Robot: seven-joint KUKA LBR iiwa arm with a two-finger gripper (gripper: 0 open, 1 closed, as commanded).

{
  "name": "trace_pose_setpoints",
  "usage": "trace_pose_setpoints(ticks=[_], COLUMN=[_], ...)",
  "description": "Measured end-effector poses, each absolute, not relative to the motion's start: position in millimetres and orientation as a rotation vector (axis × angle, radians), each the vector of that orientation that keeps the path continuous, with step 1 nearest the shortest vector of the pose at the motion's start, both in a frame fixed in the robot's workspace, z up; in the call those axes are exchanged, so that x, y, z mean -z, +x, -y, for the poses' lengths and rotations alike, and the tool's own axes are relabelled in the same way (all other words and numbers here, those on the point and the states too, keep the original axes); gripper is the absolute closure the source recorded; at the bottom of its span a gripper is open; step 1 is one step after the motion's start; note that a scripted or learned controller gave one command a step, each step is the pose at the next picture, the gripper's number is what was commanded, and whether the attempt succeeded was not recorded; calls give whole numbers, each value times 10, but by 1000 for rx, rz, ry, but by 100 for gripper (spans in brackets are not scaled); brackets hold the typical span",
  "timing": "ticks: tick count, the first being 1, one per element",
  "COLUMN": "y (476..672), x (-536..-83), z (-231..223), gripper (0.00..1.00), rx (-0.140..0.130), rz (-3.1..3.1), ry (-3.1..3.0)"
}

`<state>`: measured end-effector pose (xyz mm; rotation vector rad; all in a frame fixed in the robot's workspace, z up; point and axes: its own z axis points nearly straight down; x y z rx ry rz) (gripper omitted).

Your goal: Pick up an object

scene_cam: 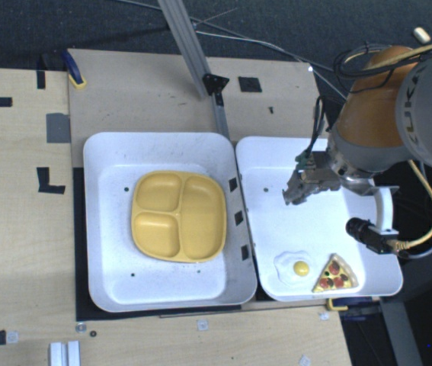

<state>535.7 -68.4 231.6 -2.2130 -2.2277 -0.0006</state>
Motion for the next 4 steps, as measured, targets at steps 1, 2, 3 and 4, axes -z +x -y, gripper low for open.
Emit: trace_pose_setpoints(ticks=[1, 2, 3, 4], y=[5403, 5407, 5446, 5446], x=[-2370, -2345, -2248, -2254], z=[210, -402, -1003, -968], gripper=[100, 100, 100, 0], rx=[0, -2, -3, -4], rz=[2228, 2228, 2228, 2223], ry=[-2212, -2212, -2211, -2217])
